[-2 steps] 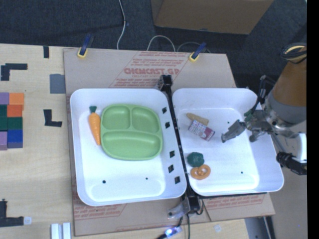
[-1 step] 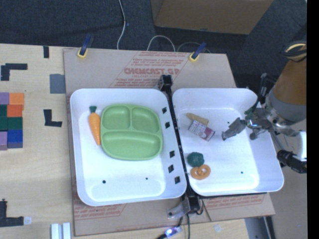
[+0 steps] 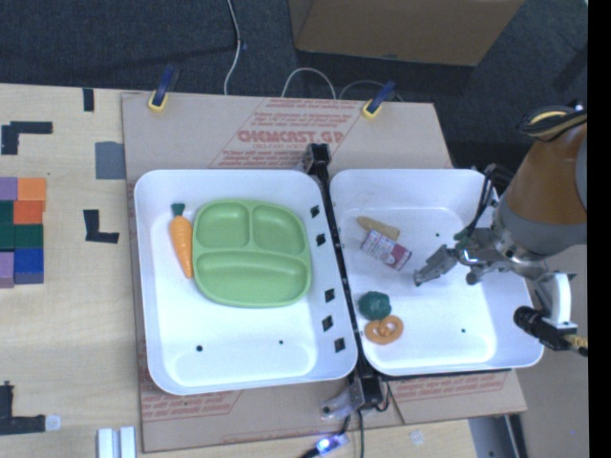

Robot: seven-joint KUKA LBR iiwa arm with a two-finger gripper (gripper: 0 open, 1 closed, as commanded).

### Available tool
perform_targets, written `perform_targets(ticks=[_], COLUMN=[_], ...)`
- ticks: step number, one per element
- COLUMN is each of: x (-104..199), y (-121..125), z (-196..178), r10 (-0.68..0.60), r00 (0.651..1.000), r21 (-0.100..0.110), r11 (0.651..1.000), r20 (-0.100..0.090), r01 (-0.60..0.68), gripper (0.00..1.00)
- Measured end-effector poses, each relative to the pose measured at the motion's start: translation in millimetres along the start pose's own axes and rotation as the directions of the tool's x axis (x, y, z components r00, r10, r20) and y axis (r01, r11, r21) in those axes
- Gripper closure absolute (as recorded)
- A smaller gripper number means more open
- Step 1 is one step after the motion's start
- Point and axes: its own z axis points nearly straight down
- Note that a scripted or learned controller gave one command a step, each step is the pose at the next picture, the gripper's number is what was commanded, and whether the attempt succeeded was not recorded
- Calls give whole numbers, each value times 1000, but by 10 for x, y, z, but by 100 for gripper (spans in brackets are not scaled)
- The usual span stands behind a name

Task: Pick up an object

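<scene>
In the right bin lie a tan stick, a small maroon and pink packet, a dark green lump and an orange pretzel-shaped toy. My gripper hangs low over the middle of this bin, just right of the packet and apart from it. It is open, with only the white bin floor between its fingers. The left bin bears a green divided plate and an orange toy carrot next to the plate's left side.
A black divider runs between the two bins. The grey and orange arm comes in over the right bin's right wall. Coloured blocks sit at the far left of the bench. A cardboard box stands behind.
</scene>
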Motion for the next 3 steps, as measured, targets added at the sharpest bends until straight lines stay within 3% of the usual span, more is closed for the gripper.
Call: perform_targets(ticks=[2, 3], x=[28, 19], y=[20, 28], z=[864, 736], r10=[-1, -1], r00=[1000, 1000], r21=[-3, -6], r11=[1000, 1000], r20=[1, 4], r01=[1, 1], gripper=[0, 100])
